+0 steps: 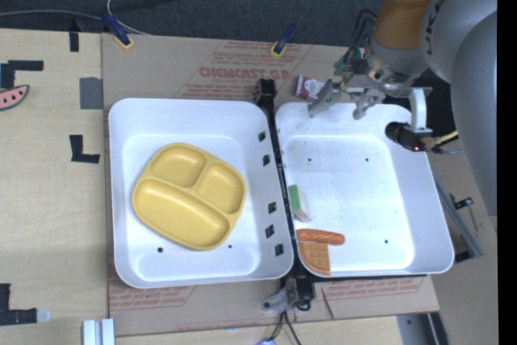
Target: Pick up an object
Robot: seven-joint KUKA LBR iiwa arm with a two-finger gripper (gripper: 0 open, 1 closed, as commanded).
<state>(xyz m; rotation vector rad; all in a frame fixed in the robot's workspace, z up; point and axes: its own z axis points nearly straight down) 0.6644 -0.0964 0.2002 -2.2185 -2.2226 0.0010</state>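
The grey arm [472,36] runs off the right edge, its upper reach cut away; a pink object [11,96] is clipped by the left edge; a small packet [307,86] behind the right bin [420,206] stays too small to identify

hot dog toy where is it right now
In the camera view the hot dog toy lies in the right bin, near its front-left corner, just above a waffle piece.

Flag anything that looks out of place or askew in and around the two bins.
One small packet lies outside the bins on the cardboard, just beyond the right bin at its far edge, near the gripper. In the left bin, the yellow divided tray sits skewed to the bin walls. Nothing looks spilled or broken.
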